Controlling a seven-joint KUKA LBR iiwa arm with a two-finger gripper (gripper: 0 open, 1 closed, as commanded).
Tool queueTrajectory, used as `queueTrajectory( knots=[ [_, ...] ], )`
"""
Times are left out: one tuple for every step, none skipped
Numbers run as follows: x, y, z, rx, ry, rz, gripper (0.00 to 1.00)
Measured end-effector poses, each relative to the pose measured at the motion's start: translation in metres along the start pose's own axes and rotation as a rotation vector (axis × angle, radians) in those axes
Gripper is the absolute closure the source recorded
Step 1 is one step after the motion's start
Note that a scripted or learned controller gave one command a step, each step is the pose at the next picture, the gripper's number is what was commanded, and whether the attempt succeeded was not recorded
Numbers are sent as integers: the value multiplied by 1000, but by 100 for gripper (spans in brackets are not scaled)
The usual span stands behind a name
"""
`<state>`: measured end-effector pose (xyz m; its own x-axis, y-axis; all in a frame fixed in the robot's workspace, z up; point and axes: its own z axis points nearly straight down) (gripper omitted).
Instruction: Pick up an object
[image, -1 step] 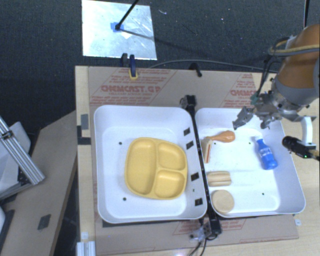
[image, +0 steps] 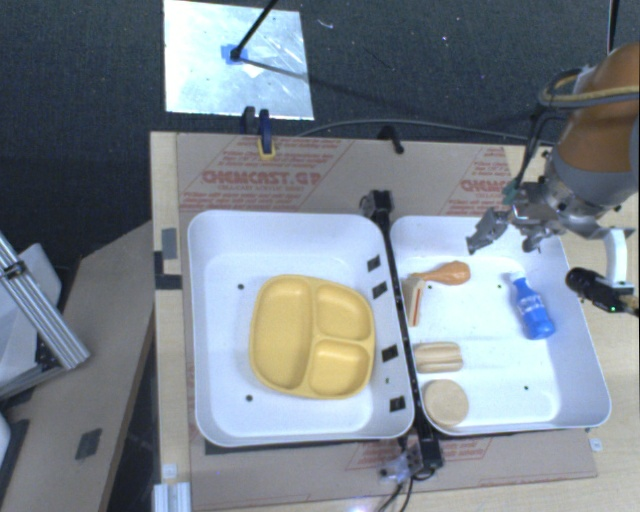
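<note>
Pincer spread open, holding nothing, above right bin rear. Best lowered straight onto blue bottle just ahead, closing across its narrow width.

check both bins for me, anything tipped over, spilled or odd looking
Nothing spilled or broken. The small blue plastic bottle lies on its side in the right white bin, and the yellow three-compartment plastic plate sits slightly askew in the left white bin.
</note>
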<state>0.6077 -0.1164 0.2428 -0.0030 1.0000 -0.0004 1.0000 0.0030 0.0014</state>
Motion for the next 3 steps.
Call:
queueTrajectory(
  knots=[
    [-2,1,41,2,0,2,0],
    [-8,-1,84,3,0,2,0],
    [-16,2,141,4,1,2,0]
  ],
)
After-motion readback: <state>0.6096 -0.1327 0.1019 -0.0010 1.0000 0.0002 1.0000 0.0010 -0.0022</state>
